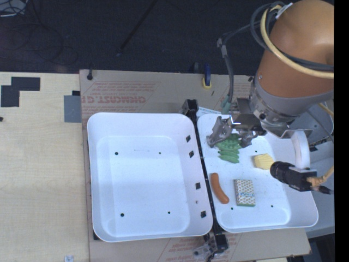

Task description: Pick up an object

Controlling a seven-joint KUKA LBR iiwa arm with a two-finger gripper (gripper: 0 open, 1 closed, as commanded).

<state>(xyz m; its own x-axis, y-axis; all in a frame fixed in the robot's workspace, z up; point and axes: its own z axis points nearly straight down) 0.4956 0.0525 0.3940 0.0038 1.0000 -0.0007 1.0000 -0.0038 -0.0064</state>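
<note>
1. Layout. Two shallow white bins stand side by side on a brown board [142, 94] laid on the pale tabletop [38, 173]. The left bin [142, 201] and the right bin [305, 218] meet along a dark centre strip.

2. Arm. The grey arm with its orange band [297, 48] enters from the right and ends over the far part of the right bin.

3. Jaws. The jaws are released. Their two grey tips stand apart, low over the far end of the green ribbed item [230, 150], one tip to its left and one to its right. Nothing is gripped between them. Whether either tip touches the green item cannot be determined.

4. Candidate objects, all in the right bin:
- The green ribbed item lies on the bin floor just beneath the jaws, in the far left part.
- A yellow item [263, 161] lies just right of the green one, apart from it.
- An orange sausage-shaped item [220, 188] lies nearer, close to the bin's left wall.
- A small patterned block with a green edge [245, 192] lies just right of the orange item, not touching it.
</note>
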